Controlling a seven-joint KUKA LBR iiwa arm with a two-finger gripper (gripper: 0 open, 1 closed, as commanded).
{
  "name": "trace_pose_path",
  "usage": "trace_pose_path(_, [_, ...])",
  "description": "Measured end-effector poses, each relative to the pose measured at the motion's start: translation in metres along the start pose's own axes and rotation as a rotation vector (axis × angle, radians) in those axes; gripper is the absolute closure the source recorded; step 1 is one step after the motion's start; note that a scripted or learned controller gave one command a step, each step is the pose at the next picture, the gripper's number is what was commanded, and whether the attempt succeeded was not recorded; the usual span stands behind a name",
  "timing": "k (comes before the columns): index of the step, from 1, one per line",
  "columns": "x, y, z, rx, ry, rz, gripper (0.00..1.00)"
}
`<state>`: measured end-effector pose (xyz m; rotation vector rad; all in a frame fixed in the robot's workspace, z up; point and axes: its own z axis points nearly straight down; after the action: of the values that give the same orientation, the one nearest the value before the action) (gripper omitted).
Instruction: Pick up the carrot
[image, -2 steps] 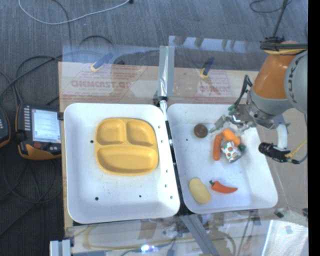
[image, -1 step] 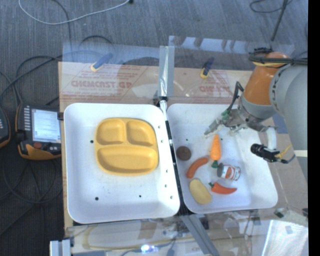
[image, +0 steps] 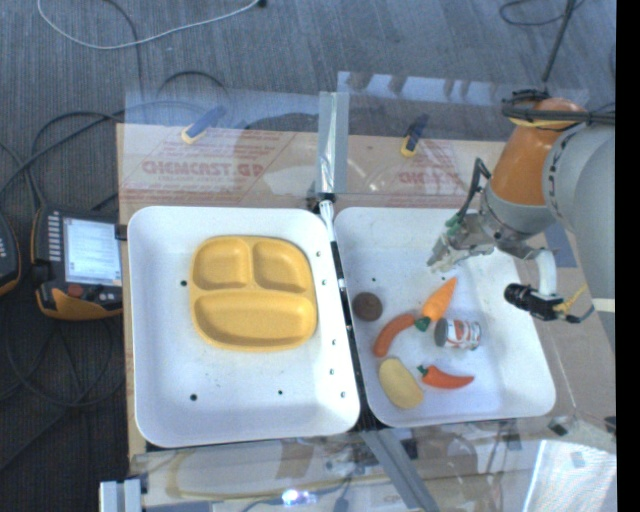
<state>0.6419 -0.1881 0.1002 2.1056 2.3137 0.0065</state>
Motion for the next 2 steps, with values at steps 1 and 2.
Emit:
trace_pose_path(1, [0.0, 0.0, 0.0, 0.0, 0.0, 0.0, 0.0])
trace_pose_path(2, [0.004, -0.059, 0.009, 0.002, 0.001, 0.026, 0.0])
